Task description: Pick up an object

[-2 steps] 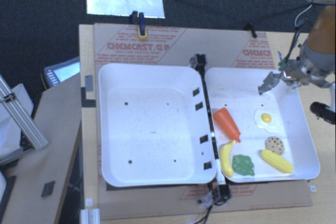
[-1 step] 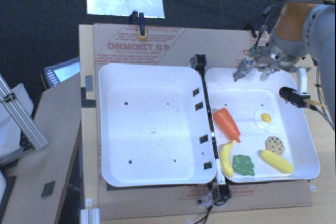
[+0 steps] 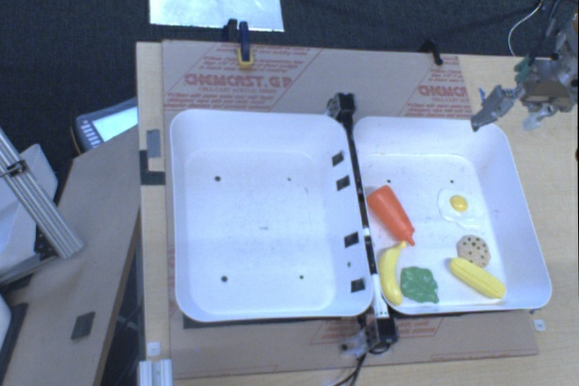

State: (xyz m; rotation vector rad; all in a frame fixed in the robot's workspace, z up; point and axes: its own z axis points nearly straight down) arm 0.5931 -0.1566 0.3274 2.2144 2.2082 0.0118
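Up at two o'clock the gripper hangs outside the right bin, fingers spread and holding nothing. Inside that bin lie a carrot, fried egg, cookie, corn cob, banana and green leaf.

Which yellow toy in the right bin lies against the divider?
The banana, beside the green leafy piece. The corn cob lies near the bin's outer wall instead.
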